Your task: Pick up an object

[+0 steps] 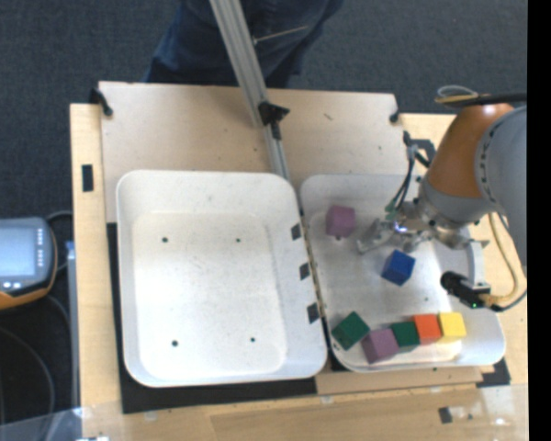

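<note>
Arm (473, 168) reaches in from the right over the right bin (367, 191). Gripper (397, 231) sits low in the bin's upper middle; can't tell its state, too small and blurred. Nothing visibly held.

Blue cube (398, 267) lies just below the gripper, tilted; whether they touch is unclear. Purple cube (341, 220) sits near the gripper's left, apart from it.

Along the bin's bottom wall, a row: green cube (350, 329), mauve cube (380, 344), small green cube (405, 333), orange cube (428, 327), yellow cube (452, 325). The last four are touching or nearly so.

Left bin (129, 191) lies alongside.
</note>
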